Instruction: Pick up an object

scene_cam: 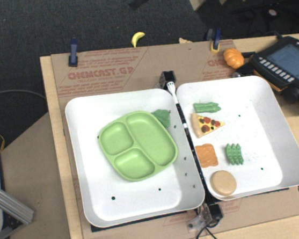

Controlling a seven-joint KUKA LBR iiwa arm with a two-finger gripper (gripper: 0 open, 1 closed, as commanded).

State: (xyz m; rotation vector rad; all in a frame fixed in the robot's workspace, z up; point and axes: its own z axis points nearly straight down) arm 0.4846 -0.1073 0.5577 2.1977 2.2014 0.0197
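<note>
Right, candidates first: the right bin (283,127) has five small toy foods, any of which would serve. A green bean-like piece (206,107) lies nearest the far rim, with a pizza slice (208,123) just beside it on the near side. Further toward us come an orange square piece (206,155) and a ridged green piece (234,154), near each other but apart. A round tan biscuit-like disc (222,182) sits close to the near rim. All five rest flat on the bin floor, clustered toward the divide between the bins.

Over in the left bin (83,151), a green divided plate (137,145) takes up the middle. A small green scrap (162,117) peeks out at its far right edge; what it is, I cannot tell.

Outward again: both bins sit on a cardboard sheet (106,73) held to the desk by two blue clamps (72,52). A toy banana (138,37) and an orange toy fruit (233,58) lie beyond the bins, and a control pendant (289,66) rests at the right.

On progress, I'd say the pick has barely begun. Nothing is lifted, every piece is on its bin floor, and how the jaws stand I cannot tell. The approach, the closing and the lift all look left to do.
</note>
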